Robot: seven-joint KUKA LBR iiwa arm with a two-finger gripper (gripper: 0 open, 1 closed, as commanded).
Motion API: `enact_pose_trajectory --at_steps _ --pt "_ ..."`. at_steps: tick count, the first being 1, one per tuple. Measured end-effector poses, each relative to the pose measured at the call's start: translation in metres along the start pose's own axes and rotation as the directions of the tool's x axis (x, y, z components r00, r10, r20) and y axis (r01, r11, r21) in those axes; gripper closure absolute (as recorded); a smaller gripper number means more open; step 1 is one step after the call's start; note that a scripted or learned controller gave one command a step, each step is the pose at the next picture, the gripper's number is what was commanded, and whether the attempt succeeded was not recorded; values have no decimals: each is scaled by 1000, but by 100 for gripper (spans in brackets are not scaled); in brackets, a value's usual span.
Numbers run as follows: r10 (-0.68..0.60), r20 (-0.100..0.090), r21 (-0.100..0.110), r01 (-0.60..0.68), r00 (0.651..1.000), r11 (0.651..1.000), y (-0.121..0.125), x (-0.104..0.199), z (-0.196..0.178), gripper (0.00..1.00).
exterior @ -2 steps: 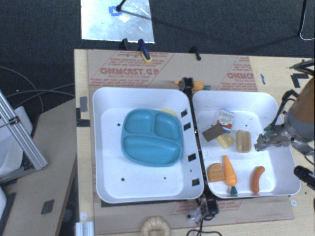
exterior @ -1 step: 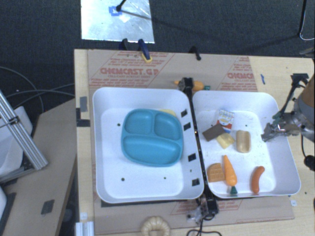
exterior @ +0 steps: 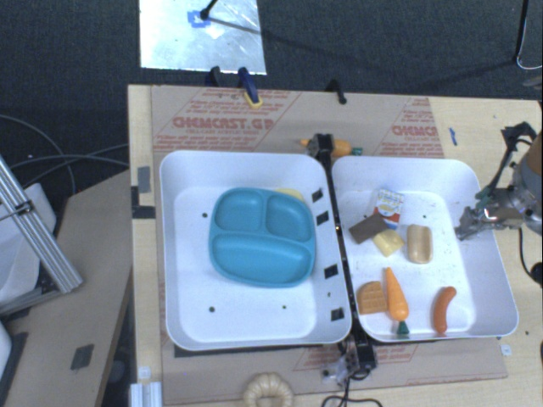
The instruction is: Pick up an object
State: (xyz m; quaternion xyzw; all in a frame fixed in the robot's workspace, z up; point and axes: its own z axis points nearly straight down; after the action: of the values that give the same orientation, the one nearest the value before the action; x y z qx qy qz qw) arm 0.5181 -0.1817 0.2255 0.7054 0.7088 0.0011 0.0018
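Right of the carrot [exterior: 395, 294], a red-orange sausage [exterior: 443, 309].

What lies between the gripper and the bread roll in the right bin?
In the camera view, bare white bin floor lies between the gripper at the bin's right edge and the bread roll; nothing else sits in that stretch.

Below me sit two white bins [exterior: 195, 329]: the left one carries a teal-blue divided plate [exterior: 261, 236] with a pale yellow piece [exterior: 291, 194] peeking out at its far edge, and the right one holds an orange carrot [exterior: 395, 295] with a green tip, a red-orange sausage [exterior: 442, 309], a tan bread roll [exterior: 419, 243], a golden-brown cracker [exterior: 371, 298], a pale yellow block [exterior: 389, 242], a dark brown slab [exterior: 369, 226] and a white packet [exterior: 389, 203] printed in red and blue. The bench board [exterior: 222, 122] under them is tan cardboard with reddish-brown lettering, and the floor [exterior: 68, 49] beyond is dark blue-grey carpet with a silvery sheet [exterior: 202, 24] lying on it.
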Motion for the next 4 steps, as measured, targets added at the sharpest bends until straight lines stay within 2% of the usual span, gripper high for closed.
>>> enact_pose_trajectory --at_steps 2,3,4 --pt "-6 -4 2 6 1000 1000 17 115 -8 100" --pt "-1 -2 2 1 1000 1000 19 112 -9 100" --pt "-2 -1 4 2 1000 1000 25 115 11 100"
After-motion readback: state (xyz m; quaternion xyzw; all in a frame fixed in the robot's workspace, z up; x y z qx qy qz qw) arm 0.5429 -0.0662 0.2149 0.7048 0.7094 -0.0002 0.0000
